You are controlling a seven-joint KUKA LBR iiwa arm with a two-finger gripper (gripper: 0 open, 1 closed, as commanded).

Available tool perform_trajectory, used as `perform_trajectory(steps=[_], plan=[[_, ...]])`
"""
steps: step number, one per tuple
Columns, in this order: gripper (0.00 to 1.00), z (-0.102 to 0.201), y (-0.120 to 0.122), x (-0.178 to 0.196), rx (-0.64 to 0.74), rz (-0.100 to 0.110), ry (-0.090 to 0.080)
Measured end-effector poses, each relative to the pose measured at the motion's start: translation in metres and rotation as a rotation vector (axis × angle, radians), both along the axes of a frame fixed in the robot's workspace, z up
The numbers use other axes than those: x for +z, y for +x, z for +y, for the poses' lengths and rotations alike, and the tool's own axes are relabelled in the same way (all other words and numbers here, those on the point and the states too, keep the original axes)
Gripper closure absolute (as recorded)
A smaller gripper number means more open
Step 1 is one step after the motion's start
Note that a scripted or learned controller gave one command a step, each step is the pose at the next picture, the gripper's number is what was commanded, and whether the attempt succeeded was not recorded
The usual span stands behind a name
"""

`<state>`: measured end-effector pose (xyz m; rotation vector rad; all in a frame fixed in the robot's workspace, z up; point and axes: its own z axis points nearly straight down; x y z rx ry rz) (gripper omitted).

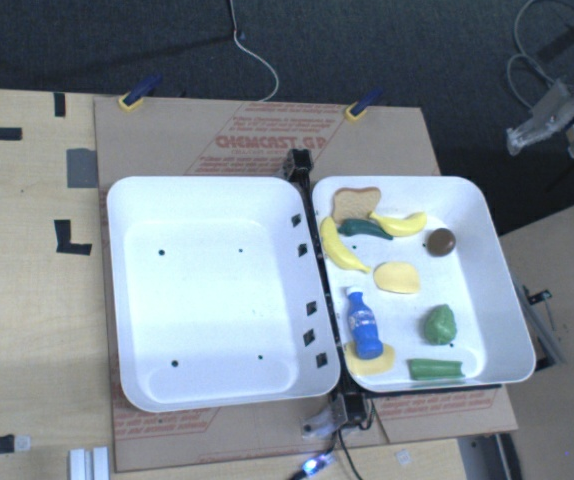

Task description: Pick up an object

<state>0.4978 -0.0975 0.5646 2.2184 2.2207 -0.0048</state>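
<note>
The right bin [502,298] holds several toy foods. A bread slice [355,202] lies at its far left, with a dark green pepper [365,229] and a yellow banana [405,224] just in front of it. A second banana [339,250] lies along the left wall. A brown ball [440,241], a yellow lump [397,278], a blue bottle [364,328], a green leafy piece [440,324] and a green cucumber [434,369] fill the rest. My gripper [541,126] hangs at the upper right, outside the bins and far from every object.
The left bin [127,298] stands beside the right one on a cardboard sheet [267,133]. Black clips [312,313] join the bins along their shared wall. A cable [252,48] runs across the dark floor at the back.
</note>
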Motion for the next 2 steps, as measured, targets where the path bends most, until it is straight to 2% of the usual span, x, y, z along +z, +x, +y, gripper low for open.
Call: perform_trajectory(steps=[1,2], plan=[[0.0,0.06,-0.015,-0.078,0.005,0.01,0.005],[1.0,0.057,-0.013,-0.063,0.001,0.0,0.003]])
